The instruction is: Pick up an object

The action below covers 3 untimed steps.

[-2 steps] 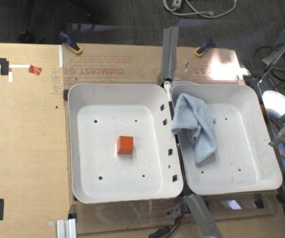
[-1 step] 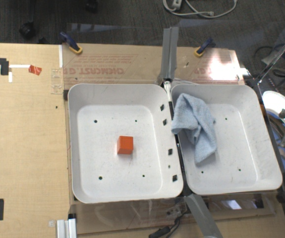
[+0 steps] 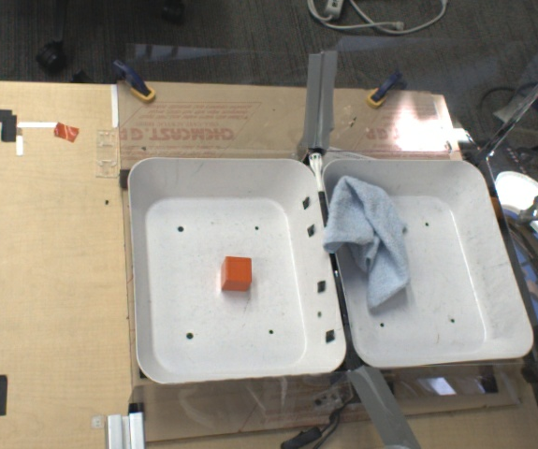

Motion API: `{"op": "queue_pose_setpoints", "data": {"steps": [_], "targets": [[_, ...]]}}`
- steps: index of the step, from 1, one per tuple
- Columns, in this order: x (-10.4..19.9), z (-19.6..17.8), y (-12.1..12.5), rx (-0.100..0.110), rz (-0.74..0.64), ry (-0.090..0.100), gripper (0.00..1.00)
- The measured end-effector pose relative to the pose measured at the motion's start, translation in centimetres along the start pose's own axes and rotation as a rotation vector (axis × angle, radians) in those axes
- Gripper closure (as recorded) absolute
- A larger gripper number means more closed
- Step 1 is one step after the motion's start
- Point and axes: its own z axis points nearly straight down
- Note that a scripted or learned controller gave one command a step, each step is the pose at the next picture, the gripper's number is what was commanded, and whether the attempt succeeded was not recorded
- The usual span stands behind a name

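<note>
Orange block (image 3: 237, 274) was what we took as the likeliest thing to lift: it sat alone near the middle of the left bin (image 3: 156, 344), flat on the floor and well apart from every wall, so fingers could have come down on either side of it without fouling a rim. We judged that open placement deliberate, giving a program an easy approach from above.

Beside it, the right bin (image 3: 474, 335) held a blue-grey cloth (image 3: 371, 241), crumpled and lying against the bin's left wall, with one corner up near the divider between the two bins. We thought the cloth a softer, less certain target, since its folds offered no firm faces to pinch.

Of the tool we could tell nothing: whether it stood apart or together was not something we could judge at that moment, and no object was lifted. Both bins rested on a cardboard sheet (image 3: 250, 124) pinned by clamps (image 3: 138, 87), presumably to keep them from sliding. We judged the pick not yet begun.
</note>
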Motion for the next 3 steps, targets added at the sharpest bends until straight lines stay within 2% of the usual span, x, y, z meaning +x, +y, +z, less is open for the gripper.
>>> {"op": "queue_pose_setpoints", "data": {"steps": [1, 2, 3], "targets": [[-0.2, -0.9, 0.0, 0.000, 0.002, -0.005, 1.00], [-0.3, 14.8, 0.0, -0.001, -0.075, 0.002, 1.00], [-2.8, 1.6, 0.1, 0.001, -0.341, -0.003, 1.00]]}}
